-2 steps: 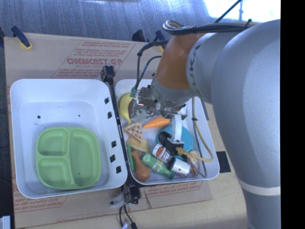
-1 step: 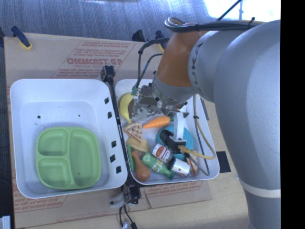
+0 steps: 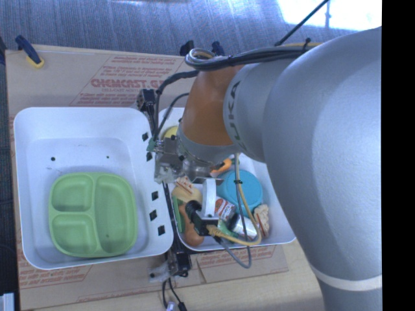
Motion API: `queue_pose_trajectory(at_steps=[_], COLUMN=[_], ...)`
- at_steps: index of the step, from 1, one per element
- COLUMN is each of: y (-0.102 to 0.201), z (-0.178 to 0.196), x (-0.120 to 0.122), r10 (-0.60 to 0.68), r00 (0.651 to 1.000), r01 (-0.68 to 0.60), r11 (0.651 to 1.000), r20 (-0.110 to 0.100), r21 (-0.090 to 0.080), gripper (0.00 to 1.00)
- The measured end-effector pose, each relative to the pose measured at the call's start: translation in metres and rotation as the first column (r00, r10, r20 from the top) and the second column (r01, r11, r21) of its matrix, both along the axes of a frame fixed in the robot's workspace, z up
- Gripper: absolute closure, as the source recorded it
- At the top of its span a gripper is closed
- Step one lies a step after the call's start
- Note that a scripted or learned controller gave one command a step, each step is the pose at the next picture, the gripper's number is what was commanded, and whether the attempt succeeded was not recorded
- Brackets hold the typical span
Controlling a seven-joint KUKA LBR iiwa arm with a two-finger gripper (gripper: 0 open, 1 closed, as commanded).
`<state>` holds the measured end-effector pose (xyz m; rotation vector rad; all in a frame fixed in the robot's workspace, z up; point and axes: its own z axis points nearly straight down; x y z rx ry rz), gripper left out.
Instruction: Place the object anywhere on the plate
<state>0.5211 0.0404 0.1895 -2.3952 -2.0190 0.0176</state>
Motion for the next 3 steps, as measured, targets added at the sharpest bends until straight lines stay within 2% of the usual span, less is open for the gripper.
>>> queue_pose_trajectory(at_steps=[1,2,3], y=[0.041,0.071,0.071], z=[0.001,0.012,0.012], x=[-0.014,0.005,0.005], r10=[-0.146,-0.434,-0.435], r00=[0.989,0.901,0.901], r01=[0.146,0.434,0.435], r11=[0.989,0.901,0.901], r20=[-0.003,0.004,0.004], r21=[-0.003,-0.005,-0.004], gripper=[1.0,1.0,0.0])
